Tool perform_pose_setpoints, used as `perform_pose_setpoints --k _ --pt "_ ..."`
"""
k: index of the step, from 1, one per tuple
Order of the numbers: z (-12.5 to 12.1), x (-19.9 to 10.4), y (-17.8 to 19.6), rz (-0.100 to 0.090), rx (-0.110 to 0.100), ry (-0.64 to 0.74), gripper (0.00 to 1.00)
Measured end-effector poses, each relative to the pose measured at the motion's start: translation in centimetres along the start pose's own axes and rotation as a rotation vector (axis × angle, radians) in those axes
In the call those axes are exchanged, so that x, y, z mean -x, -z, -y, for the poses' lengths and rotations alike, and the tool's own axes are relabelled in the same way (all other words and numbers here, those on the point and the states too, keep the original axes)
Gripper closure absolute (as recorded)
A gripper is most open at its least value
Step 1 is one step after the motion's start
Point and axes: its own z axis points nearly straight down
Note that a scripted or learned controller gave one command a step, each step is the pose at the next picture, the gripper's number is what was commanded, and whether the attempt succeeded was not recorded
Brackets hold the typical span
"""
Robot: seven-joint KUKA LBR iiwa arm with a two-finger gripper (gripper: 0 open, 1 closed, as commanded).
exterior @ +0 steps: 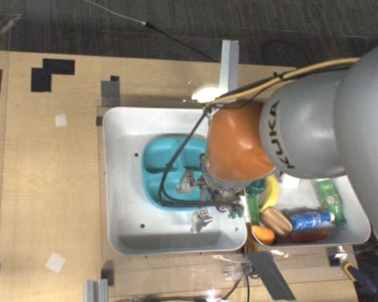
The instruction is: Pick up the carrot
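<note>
Over the left bin: the fingers (200,218) are hanging low above the white floor of the left bin (113,168), under the arm's orange band (236,143).
Fingers' state: the wrist is covering most of them. Only small metal parts are showing, so I cannot tell how far apart they are standing or whether anything is sitting between them.
Carrot: the carrot (263,233) is lying in the right bin (362,228), in its near corner. It is sitting to the view's right of the fingers and slightly lower in the view, beyond the wall where the two bins are meeting. It is lying apart from the fingers, not touching them.
Beside the carrot: a tan rounded item (277,220) is resting just above and to the right of it, touching or nearly touching. A dark red item (309,235) is lying further right, away from the fingers.
Further from the fingers: a blue bottle (310,219) is lying on its side past the tan item. A banana (272,194) is leaning up under the arm, and a green bottle (331,200) is lying farthest off.
Nearest the fingers: a teal item (160,156) is sitting in the left bin, just up and to the view's left of them, with a black cable (176,156) looping across it.
Counter: the wooden counter (50,200) is carrying both bins side by side.
</note>
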Motion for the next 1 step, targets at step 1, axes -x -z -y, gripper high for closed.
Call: perform_pose_setpoints --k 1 --pt "-0.69 8.55 6.68 0.011 -0.003 0.194 0.0"
